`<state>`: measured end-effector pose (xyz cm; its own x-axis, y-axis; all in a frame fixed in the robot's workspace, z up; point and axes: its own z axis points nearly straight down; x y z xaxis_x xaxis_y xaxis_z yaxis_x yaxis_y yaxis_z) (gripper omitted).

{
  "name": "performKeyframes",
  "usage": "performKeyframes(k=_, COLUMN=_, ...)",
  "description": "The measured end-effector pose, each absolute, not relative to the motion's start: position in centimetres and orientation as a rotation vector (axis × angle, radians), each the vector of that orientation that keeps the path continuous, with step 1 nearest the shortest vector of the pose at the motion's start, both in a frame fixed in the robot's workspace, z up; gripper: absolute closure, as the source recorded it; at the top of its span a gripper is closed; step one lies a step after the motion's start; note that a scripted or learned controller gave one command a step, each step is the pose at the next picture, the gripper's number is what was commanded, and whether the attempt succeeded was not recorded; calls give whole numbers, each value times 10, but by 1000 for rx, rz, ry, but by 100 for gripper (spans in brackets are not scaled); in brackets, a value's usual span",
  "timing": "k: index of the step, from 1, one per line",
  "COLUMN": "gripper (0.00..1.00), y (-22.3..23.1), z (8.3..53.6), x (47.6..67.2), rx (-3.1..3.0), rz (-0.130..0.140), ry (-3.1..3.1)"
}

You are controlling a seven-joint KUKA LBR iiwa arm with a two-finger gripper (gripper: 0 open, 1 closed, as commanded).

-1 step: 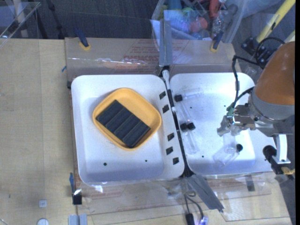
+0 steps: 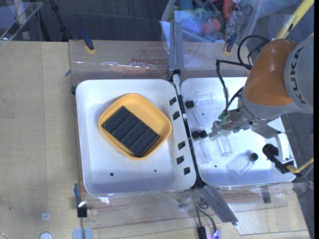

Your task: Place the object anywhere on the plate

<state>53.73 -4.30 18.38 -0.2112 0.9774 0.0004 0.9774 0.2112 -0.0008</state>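
Gripper sits low in right bin, over a clear vial; can't tell jaw state (wrist blocks it). Yellow plate in left bin carries a dark ribbed slab. Another clear vial lies near the front wall.

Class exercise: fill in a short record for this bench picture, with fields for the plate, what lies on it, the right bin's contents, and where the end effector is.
plate: yellow plate, in the left bin
on plate: dark ribbed slab
right bin contents: several clear vials with black caps, e.g. vial
end effector: low over the right bin, among the vials
grasp: cannot tell
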Motion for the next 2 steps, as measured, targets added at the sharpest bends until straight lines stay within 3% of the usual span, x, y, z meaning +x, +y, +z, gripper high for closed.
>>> performKeyframes(k=1, gripper=100, y=-1, z=222, x=577, rx=-1768, rz=-1, ry=-2598)
performKeyframes(k=2, gripper=100, y=41, z=196, x=627, rx=-1687, rz=-1, ry=-2653)
